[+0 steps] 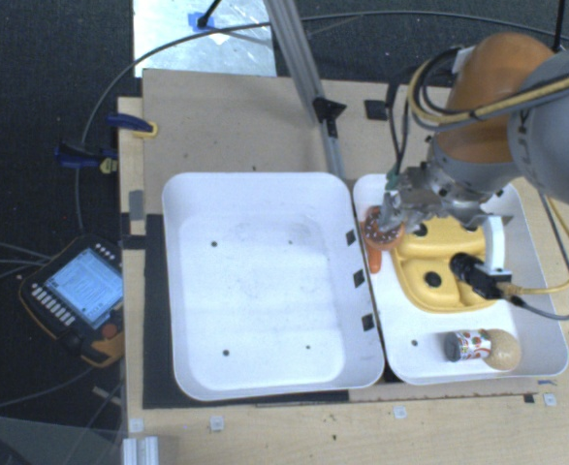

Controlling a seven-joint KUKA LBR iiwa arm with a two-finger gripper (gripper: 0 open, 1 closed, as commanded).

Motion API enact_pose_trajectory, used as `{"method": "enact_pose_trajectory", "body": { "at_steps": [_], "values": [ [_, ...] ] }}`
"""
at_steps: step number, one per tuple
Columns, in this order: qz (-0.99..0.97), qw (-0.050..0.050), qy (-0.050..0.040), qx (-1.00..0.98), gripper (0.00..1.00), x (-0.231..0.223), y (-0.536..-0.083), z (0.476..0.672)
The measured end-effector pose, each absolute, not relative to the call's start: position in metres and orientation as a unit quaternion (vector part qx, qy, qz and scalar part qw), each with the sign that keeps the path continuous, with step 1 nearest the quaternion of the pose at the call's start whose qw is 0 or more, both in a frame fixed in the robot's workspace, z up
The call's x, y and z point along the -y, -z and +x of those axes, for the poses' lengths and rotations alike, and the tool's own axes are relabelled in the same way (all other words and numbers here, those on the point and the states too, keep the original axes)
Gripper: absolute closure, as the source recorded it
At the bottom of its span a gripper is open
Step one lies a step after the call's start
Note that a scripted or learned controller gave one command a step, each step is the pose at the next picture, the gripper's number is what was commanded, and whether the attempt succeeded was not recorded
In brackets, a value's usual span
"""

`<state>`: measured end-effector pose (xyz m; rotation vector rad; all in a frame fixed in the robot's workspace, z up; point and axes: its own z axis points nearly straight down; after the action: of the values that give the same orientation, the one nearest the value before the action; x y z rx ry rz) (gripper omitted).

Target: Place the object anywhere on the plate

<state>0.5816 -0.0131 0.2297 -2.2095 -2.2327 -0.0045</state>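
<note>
Fingers (389, 223) low over the orange-brown object (376, 232) beside the yellow plate (437, 264), their spread impossible to tell.

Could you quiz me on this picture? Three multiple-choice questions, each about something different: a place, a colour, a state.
1. Where is the yellow plate?
A. right bin
B. left bin
C. on the bench outside the bins

2. What colour is the band above the arm's wrist?
A. blue
B. orange
C. green

3. How is the small jar in the right bin positioned?
A. lying on its side
B. stacked on the plate
C. hanging from the gripper

Answers: 1 A, the plate sits under the gripper in the right bin. 2 B, the band is orange. 3 A, it lies near the front wall.
</note>
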Motion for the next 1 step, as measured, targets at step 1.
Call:
{"method": "enact_pose_trajectory", "body": {
  "at_steps": [1],
  "values": [
    [-0.704,0.001,0.0009,0.711,1.0,-0.033,-0.233,0.5658]
  ]
}}
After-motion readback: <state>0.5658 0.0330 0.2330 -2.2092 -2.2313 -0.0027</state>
